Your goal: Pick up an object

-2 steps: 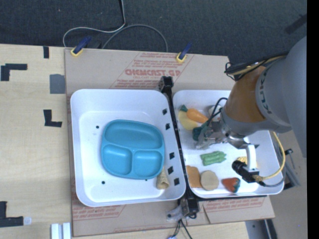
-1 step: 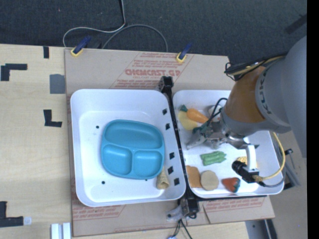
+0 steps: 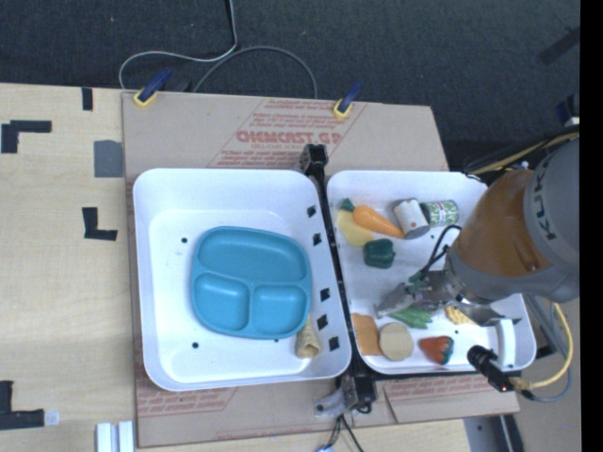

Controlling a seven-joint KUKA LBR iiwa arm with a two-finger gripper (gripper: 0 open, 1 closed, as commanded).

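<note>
The green toy vegetable point(image 3: 412, 317), lying in the right-hand bin point(image 3: 396, 173) just beneath the gripper point(image 3: 400, 299), whose state cannot be told, is judged light, stiff and smooth, and is best taken across its narrow middle.

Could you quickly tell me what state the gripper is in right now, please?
Gripper: down in the right bin among the toy food; open or shut cannot be told.

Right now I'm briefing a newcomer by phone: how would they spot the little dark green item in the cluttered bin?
Find the right bin, the one crowded with toy food. Near its middle, just below the orange carrot and beside the yellow piece, sits the green item. It is the lone dark green, blocky lump there.
</note>
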